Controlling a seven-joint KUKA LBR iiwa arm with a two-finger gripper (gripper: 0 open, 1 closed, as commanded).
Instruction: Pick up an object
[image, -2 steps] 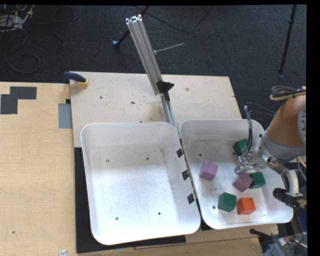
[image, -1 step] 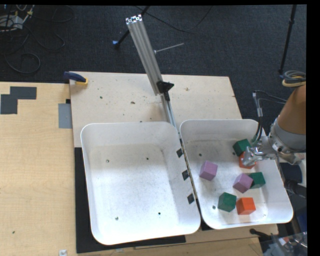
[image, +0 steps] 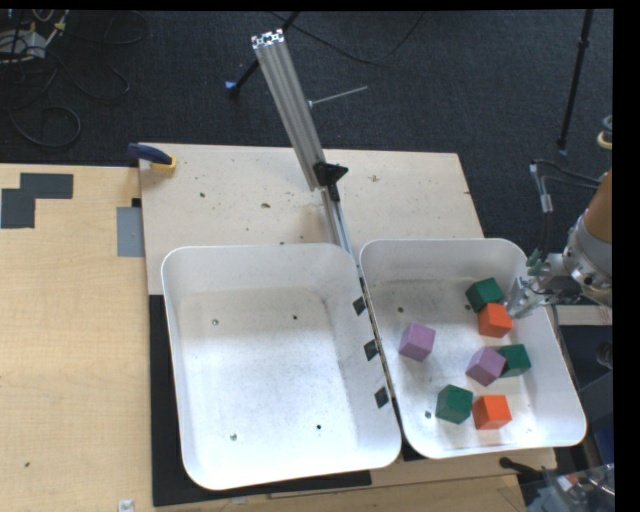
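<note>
The grey metal two-finger gripper (image: 522, 297) hangs low over the upper right part of the right-hand shallow white plastic bin (image: 450, 252), reaching in from the bin's right rim. Whether it is released or clenched, I cannot tell; its tip is small and blurred against the white wall.

The nearest candidates lie just to the left of and below the tip: a dark green cube (image: 485, 294) to its left and an orange cube (image: 494, 320) directly under it, the two touching or very nearly so. The orange cube seems to sit right at the tip, possibly in contact, though nothing shows it being held. The coming move turns on this: a short drop down and slightly left would land on the orange cube, with the green neighbour crowding that side.

Further down the same bin lie a pale purple cube (image: 417, 341) toward the middle, a second purple cube (image: 486, 365) touching a second green cube (image: 516, 359), and near the bottom rim a third green cube (image: 454, 404) just beside a second orange cube (image: 491, 411). All are compact blocks with no clear long axis.

The left-hand shallow white plastic bin (image: 200, 262) sits well apart from the gripper.
</note>
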